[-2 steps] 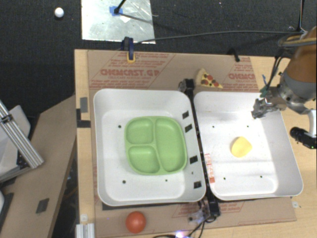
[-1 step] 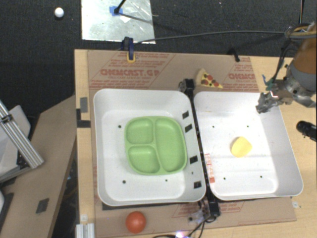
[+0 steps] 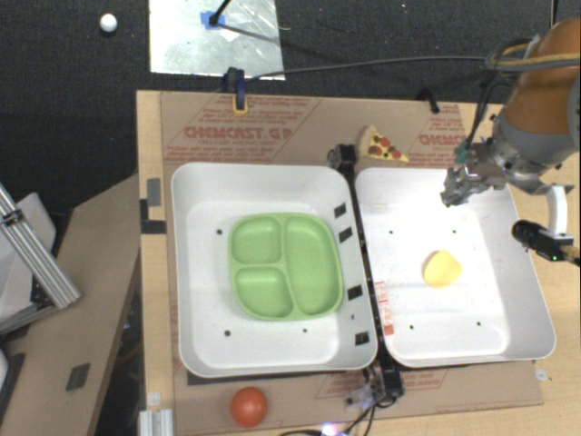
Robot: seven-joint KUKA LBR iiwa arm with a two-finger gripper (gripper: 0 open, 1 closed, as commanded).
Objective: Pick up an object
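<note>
- A red ball-like thing (image 3: 248,406), perhaps a tomato, sits on the bench (image 3: 272,134) just outside the front rim of the left bin (image 3: 195,243)
- The left bin holds a green divided tray (image 3: 286,266) with three compartments, lying flat near the bin's middle
- The right bin (image 3: 508,334) lies just beside the left one, their inner walls close together along a dark strip with black clips
- A yellow rounded object (image 3: 442,268) lies on the floor of the right bin, about mid-bin and toward its right half, touching nothing else
- The hand (image 3: 457,187) hangs over the far part of the right bin, well apart from the yellow object and farther back than it; whether it is open or closed I cannot tell, and nothing shows in it
- The grey arm with its orange band (image 3: 540,89) comes in from the right, above the bin's far right corner
- A toy pizza slice (image 3: 383,145) lies on the bench just behind the far rim, near where the two bins meet
- A blue and yellow clamp (image 3: 237,91) stands at the bench's far edge
- Beyond it a silvery sheet (image 3: 215,25) lies on dark cloth, with a small white ball (image 3: 109,23) to its left
</note>
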